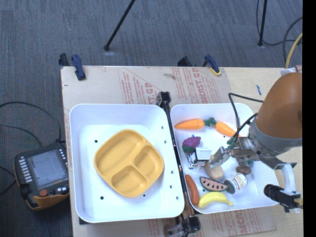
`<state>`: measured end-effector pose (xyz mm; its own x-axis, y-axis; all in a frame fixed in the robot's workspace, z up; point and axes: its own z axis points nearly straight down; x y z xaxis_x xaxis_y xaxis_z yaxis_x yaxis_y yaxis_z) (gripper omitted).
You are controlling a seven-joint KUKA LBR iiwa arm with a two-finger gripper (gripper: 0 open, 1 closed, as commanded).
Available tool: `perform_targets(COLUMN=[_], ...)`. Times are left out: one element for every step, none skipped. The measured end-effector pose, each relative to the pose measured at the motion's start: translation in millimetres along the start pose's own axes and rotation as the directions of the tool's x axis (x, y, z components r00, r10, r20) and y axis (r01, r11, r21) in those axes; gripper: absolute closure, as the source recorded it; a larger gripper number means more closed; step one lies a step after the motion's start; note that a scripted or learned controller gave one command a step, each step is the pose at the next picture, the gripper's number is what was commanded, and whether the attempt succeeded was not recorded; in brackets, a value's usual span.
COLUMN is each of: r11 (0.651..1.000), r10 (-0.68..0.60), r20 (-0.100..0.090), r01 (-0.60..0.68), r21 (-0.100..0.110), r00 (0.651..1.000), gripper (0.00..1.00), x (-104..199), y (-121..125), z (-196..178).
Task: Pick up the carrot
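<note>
**Two carrots wait in crowded right bin**

From my remote station I count two white bins on the worktop (118,80). The left bin (81,132) carries one yellow three-part plate (129,162). The right bin (197,108) has two orange carrots: one (190,124) at its far edge, another (225,129) partly hidden by cables. The gripper (220,158) hangs mid-bin above grapes (191,143), watermelon slice (213,184) and banana (216,199); I cannot tell its state.
</note>
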<state>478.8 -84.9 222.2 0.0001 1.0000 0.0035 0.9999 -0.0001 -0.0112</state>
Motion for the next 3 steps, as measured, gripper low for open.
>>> perform_targets(r11=[0.984, 0.999, 0.986], r10=[-0.178, -0.050, 0.167], r20=[0.003, -0.002, -0.014], r01=[0.178, 0.050, -0.167], r21=[-0.005, 0.004, -0.005], r00=[0.984, 0.999, 0.986], gripper=[0.00, 0.00, 0.00], x=[-65, -121, -120], y=[68, 99, 162], z=[19, 124, 133])
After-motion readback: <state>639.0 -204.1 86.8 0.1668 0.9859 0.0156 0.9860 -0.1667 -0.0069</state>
